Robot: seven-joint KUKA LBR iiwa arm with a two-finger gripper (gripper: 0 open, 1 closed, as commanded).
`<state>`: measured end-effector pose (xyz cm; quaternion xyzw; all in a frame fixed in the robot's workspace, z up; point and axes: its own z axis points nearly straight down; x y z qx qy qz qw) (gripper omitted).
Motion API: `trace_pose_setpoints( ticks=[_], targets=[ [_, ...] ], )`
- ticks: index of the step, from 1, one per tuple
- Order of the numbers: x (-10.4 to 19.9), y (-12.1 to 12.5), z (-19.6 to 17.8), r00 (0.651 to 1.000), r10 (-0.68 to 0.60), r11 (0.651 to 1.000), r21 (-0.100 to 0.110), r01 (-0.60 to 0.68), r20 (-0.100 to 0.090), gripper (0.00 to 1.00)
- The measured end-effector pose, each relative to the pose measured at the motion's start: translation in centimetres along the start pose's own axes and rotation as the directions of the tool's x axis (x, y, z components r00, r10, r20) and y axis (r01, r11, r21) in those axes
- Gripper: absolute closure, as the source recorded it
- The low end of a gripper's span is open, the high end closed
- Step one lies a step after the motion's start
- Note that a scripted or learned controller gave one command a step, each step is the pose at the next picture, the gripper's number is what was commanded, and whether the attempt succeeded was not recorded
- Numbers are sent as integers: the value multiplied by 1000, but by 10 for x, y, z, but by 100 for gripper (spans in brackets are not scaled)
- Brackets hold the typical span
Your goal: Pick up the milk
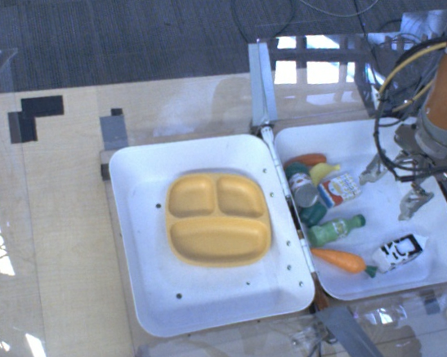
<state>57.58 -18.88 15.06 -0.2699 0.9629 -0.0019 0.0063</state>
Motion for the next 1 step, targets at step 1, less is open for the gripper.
trace_pose_setpoints(
  ticks=[1],
  targets=[
    [59, 16, -89, 992, -129, 992, 0, 129, -2, 0]
  ],
)
